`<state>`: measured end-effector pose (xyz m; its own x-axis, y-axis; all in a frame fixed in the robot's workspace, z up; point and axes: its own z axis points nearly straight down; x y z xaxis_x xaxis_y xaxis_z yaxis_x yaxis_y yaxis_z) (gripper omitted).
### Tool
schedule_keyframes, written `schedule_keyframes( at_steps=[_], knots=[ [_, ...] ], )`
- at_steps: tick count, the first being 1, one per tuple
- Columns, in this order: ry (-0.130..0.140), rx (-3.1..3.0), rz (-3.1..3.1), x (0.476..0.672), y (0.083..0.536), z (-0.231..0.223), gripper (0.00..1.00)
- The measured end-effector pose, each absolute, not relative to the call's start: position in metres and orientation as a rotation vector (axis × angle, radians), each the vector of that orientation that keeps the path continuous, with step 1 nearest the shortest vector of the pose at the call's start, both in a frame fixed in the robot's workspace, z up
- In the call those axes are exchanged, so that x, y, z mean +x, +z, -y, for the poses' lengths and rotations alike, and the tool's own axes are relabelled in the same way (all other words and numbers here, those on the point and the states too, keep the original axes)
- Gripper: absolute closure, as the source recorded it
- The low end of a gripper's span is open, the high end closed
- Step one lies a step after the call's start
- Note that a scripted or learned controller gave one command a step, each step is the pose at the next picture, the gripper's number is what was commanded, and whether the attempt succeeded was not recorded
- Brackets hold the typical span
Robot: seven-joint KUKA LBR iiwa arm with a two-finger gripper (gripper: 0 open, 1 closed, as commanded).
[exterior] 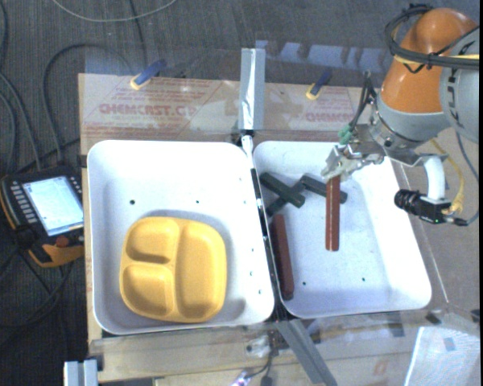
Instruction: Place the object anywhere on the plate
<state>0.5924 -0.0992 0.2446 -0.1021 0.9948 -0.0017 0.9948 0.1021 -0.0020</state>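
Yellow plate (175, 268) lies unobstructed; bin walls (261, 215) stand between bins.

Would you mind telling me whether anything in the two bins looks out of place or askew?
One brown stick lies jammed against the right bin's left wall by the divider. Another stick hangs upright from the end effector. The yellow plate sits slightly askew.

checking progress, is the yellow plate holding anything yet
Empty: the yellow plate shows bare compartments. The brown stick is over the right bin.
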Motion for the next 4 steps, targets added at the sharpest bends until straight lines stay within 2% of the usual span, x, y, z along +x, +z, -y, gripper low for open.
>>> schedule_keyframes(
  at_steps=[1, 2, 3, 4],
  knots=[
    [0.003, -2.106, 2.33, 0.6, 0.266, 0.007, 1.0],
    [0.005, -1.929, 2.476, 0.56, 0.24, -0.076, 1.0],
    [0.008, -2.038, 2.387, 0.534, 0.186, -0.154, 1.0],
    [0.007, -2.039, 2.387, 0.534, 0.186, -0.153, 0.0]
  ],
)
